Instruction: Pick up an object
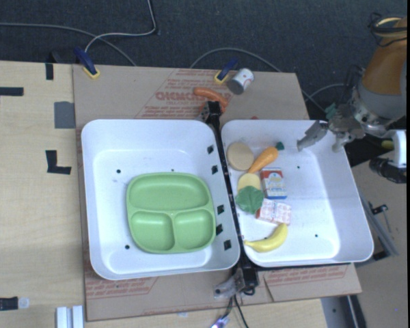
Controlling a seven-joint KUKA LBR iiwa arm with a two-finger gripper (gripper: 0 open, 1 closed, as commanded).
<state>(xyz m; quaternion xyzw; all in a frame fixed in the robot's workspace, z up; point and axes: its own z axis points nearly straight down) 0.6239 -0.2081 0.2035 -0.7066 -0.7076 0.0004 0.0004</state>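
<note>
camera view: fixed overhead | slanted down | mid-distance | both white bins [96,142] in frame

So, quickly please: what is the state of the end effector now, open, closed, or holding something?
End effector: over the right bin's far right corner, nothing seen in it; open or closed cannot be told.

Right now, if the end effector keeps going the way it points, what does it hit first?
The end effector angles down-left into the right bin. First in that line looks like bare bin floor, then the carrot beyond. Depth is unclear from this one view.
</note>
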